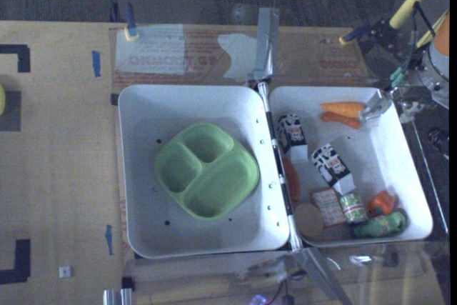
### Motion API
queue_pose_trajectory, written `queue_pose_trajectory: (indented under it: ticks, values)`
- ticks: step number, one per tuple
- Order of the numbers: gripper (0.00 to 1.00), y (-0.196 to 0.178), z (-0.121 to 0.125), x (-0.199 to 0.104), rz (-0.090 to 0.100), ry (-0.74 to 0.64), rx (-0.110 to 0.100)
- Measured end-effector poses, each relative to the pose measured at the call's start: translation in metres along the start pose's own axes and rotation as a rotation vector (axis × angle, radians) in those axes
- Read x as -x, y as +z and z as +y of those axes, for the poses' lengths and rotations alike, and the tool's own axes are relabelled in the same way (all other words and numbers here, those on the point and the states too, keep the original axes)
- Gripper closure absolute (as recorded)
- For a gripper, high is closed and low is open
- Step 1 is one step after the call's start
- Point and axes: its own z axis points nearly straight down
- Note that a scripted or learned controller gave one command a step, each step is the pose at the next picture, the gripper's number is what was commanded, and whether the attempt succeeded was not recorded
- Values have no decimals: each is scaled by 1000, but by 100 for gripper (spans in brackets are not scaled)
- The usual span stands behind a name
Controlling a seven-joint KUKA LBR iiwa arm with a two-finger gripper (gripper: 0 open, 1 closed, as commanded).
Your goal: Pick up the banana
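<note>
The jaws hang at the right bin's (420,186) back corner beside the carrots (341,110); open or closed, I cannot tell. A yellow thing (1,101), perhaps the banana, lies at the worktop's (57,189) far left edge

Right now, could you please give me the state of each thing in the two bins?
Green three-compartment plastic plate: flat in left bin.
Two black-and-white cow-print cartons: lying down, right bin.
Two orange carrots: lying side by side, far corner.
Small green-labelled can: upright.
Metal claw: at carrots' right end.
</note>
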Motion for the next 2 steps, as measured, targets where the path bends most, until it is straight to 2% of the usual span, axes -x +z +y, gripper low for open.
queue_pose_trajectory:
  ticks: [1, 2]
  values:
    - [0, 87, -20, -78, 1, 213, -3]
    - [0, 157, -104, -29, -1, 62, 3]
